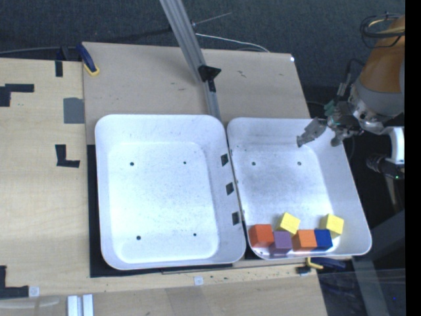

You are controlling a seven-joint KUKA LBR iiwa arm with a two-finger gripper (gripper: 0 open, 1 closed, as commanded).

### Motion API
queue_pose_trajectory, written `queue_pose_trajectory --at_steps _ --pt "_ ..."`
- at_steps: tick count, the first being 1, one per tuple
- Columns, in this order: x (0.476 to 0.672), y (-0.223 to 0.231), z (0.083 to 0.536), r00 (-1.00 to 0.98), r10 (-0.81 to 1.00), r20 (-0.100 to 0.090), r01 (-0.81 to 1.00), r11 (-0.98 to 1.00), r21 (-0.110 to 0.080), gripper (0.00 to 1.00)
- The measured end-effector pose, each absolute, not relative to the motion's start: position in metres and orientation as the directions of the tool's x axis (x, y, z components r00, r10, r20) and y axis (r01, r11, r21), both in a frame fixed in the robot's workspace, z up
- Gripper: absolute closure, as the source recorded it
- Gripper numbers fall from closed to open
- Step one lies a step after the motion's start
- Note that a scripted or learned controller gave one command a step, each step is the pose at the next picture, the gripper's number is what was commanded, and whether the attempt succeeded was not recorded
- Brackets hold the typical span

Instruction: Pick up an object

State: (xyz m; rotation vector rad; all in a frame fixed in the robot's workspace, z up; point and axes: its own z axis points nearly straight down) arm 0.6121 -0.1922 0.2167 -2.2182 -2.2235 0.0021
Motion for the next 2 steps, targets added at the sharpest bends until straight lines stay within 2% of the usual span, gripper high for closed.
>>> queue_pose_trajectory --at_steps 1,2 --pt "0.681 -0.144 0.094 -0.003 1.000 0.000 1.000 0.003 -0.008 0.00" --pt "0.652 -0.140 0.091 0.000 1.000 -0.002 1.000 0.000 -0.004 0.00"
